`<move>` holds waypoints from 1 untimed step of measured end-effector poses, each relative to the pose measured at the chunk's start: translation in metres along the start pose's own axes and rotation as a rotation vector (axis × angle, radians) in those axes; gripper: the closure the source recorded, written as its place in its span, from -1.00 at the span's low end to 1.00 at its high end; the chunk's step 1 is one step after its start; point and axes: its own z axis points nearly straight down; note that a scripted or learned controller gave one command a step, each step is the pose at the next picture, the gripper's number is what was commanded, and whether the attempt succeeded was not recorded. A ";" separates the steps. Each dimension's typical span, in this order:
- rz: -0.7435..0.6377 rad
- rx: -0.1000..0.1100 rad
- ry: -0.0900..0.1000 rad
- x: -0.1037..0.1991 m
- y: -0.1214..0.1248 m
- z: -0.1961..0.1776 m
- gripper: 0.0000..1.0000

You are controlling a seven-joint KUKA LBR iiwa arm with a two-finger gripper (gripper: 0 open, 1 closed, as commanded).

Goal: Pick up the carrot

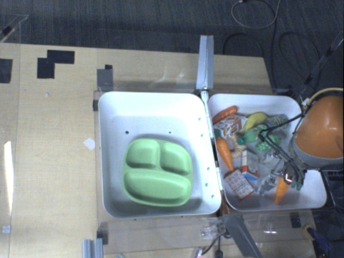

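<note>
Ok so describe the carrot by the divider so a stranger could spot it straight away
Look in the right-hand white bin, the cluttered one. Along its left wall, beside the divider, lies the carrot: a plain orange cone tapering downward, below a reddish sausage. Another orange piece sits near the gripper.

No text can be read; the small printed cartons (238, 183) (in the right bin (314, 200)) are too blurred.
</note>
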 end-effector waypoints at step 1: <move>0.001 -0.003 -0.006 -0.002 0.002 -0.012 1.00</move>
